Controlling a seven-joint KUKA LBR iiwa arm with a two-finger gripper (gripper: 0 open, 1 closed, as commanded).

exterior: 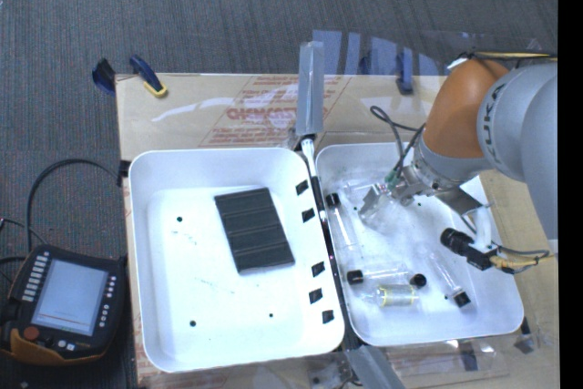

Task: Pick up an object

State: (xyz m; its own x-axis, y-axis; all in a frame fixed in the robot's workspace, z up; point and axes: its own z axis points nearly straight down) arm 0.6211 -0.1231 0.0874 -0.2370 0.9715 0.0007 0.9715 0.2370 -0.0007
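Observation:
My gripper [376, 201] hangs low over the upper middle of the right bin [506, 310], reaching in from the right under the orange-banded wrist. Several clear tubes and vials with black caps lie in this bin. A long tube [342, 221] lies along the left wall, just left of the gripper. Near the front lie a capped vial [375, 274] and a small vial with yellowish contents [397, 295]. Another capped tube [452, 283] lies at the front right. What is under the gripper is blurred.
The left bin [150, 196] holds a flat black ribbed block [254, 230] near its middle. A grey post [310, 100] stands behind the divide between the bins. A teach pendant [64, 301] sits off the bench at the lower left.

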